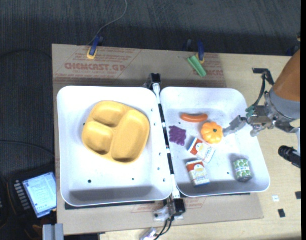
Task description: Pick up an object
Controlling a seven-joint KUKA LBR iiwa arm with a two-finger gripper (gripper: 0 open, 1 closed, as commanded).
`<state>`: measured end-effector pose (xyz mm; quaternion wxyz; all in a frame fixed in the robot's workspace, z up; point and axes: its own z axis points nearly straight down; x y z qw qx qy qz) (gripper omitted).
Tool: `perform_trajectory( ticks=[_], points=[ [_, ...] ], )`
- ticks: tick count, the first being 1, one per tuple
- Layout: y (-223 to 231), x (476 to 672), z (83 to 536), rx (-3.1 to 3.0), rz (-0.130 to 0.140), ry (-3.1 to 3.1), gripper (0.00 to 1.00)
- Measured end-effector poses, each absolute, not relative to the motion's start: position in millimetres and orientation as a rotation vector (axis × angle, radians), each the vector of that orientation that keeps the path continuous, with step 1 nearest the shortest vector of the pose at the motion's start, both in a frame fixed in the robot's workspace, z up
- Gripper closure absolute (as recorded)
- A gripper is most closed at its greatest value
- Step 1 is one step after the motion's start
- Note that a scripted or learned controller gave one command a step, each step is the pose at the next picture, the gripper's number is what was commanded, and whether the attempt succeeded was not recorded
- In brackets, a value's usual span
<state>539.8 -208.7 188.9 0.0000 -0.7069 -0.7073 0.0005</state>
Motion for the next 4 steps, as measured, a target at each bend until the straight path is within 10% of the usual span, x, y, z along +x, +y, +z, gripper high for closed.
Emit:
perform_trajectory(
  ticks=[1, 2, 3, 4],
  points=[
    [-132.1, 507.5, 87.9, -2.222, -0.005, -2.225, 0.0],
    [-133.2, 509.5, 99.3, -2.228, -0.009, -2.228, 1.0],
    [-133.2, 509.2, 99.1, -2.227, -0.008, -2.228, 0.0],
    [-98.0, 488.0, 89.2, -2.238, -0.008, -2.231, 0.0]
  ],
)
